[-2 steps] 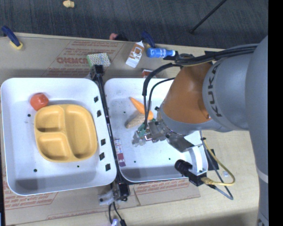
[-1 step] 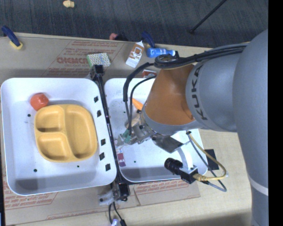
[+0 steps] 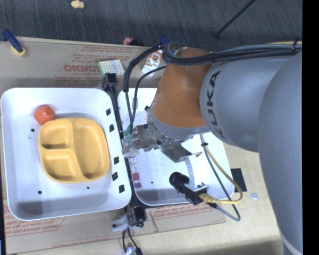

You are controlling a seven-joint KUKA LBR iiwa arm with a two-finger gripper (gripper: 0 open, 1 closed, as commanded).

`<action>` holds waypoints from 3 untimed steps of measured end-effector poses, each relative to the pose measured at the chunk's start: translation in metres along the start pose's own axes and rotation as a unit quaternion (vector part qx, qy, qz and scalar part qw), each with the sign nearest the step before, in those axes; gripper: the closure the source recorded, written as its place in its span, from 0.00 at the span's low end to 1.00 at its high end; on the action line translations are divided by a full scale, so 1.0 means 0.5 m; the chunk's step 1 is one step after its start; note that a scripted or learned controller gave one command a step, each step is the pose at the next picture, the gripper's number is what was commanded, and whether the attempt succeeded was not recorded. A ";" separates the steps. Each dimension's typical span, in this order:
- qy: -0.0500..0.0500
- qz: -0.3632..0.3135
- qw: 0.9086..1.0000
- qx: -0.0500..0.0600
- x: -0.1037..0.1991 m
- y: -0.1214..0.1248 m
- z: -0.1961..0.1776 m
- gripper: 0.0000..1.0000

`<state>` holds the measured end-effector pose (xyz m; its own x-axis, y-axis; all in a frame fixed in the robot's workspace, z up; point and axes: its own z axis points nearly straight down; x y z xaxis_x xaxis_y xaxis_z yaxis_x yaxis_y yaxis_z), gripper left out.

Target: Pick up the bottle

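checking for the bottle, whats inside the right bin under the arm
The arm covers most of the right bin. A bottle-like thing with a red label lies by its left wall; the rest is hidden.

We are seeing the arm (image 3: 228, 105) reaching over the right bin (image 3: 165, 198) | gripper (image 3: 132, 142) hanging near the divider, possibly touching a bottle (image 3: 134, 171) | yellow tray (image 3: 73, 149) and orange ball (image 3: 44, 113) sitting in the left bin (image 3: 16, 158)
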<state>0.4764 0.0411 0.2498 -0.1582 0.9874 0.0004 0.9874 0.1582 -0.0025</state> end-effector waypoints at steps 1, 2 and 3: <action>0.000 0.009 1.000 0.001 -0.149 -0.025 0.061 1.00; 0.001 -0.090 0.996 0.001 -0.056 -0.010 0.117 1.00; -0.001 -0.105 0.994 -0.001 -0.099 -0.015 -0.062 1.00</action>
<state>0.4769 -0.0091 0.2809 -0.3607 0.9327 -0.0004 0.9327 0.3607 -0.0005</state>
